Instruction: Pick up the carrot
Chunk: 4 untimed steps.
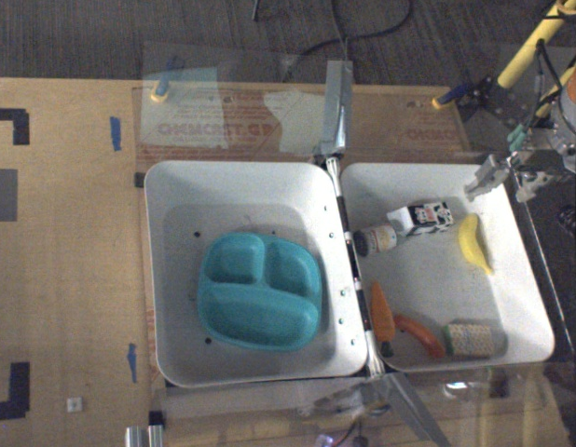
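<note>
I see the carrot [382, 312] lying lengthwise along the right bin's [521, 250] left wall, well down-left of my hand [498, 171] (its spread I cannot tell) at the far-right corner.

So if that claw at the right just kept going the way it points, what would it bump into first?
The gripper points down-left over the right bin's back corner. It would probably reach the bin floor near the black-and-white box first, though depth is hard to judge here.
</note>
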Motion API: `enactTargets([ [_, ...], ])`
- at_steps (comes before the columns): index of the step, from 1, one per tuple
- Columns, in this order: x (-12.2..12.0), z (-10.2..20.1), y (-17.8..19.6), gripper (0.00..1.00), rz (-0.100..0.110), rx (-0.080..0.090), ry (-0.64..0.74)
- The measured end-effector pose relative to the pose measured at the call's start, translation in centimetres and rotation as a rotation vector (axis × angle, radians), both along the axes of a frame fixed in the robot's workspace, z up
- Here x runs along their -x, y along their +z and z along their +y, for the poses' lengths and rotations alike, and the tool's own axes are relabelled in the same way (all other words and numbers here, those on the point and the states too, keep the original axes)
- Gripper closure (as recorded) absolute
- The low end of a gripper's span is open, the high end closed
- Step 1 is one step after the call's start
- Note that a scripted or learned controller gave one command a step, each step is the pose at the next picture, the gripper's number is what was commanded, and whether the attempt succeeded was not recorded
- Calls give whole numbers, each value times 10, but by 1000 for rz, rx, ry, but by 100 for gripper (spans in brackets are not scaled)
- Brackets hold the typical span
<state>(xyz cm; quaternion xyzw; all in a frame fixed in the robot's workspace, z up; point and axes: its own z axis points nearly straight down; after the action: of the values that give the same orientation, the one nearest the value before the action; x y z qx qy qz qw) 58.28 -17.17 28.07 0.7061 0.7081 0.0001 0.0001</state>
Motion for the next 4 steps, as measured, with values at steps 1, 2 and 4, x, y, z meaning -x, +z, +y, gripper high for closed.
enactTargets([
  [1, 52, 9, -102, 0, -2, 0, 407],
  [2, 103, 57, -191, 0, -4, 1, 349],
  [4, 101, 53, -170, 100, -14, 7, 340],
])
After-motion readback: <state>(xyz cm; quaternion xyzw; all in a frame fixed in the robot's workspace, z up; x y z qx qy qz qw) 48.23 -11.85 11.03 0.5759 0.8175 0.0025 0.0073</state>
